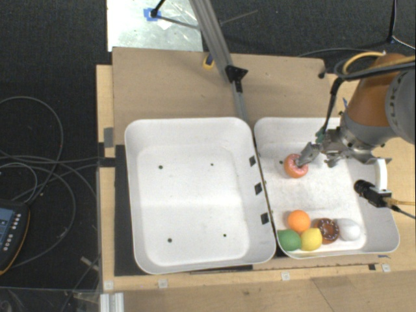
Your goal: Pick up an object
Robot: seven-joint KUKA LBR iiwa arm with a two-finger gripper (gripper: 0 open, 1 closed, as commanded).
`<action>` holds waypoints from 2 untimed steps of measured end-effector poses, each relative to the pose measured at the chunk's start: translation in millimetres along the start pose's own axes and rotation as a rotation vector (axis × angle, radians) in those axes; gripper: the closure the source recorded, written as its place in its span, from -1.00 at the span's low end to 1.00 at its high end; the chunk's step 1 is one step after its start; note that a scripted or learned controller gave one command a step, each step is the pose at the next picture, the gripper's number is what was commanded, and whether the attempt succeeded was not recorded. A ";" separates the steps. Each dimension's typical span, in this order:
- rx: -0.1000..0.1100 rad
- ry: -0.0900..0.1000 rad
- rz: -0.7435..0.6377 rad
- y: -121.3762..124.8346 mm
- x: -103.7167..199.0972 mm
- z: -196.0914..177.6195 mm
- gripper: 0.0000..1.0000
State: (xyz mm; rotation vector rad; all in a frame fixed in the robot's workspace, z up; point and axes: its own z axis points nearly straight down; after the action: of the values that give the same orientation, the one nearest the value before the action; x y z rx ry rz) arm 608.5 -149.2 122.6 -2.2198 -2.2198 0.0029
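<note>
One pink object (296,166), touching gripper (308,155) tip

We see a grey arm (400,109) with a broad orange band (369,103) above the wrist, and a dark cable looping over that band. Below the band sits a grey metal hand (311,155), with a white-and-black fitting beside it.

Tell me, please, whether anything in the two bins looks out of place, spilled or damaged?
Nothing stands out. The right bin holds an orange ball, green ball, yellow ball, brown doughnut and white ball clustered at its near edge, plus a pink piece by the gripper.
</note>
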 end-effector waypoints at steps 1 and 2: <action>-0.007 -0.001 0.000 1.8 -0.4 -13.8 1.00; -0.011 -0.002 -0.006 4.4 9.6 -71.2 1.00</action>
State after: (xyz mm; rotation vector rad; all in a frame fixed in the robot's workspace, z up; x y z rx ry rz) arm 613.1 -139.6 193.8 -2.2190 -2.2327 -0.0072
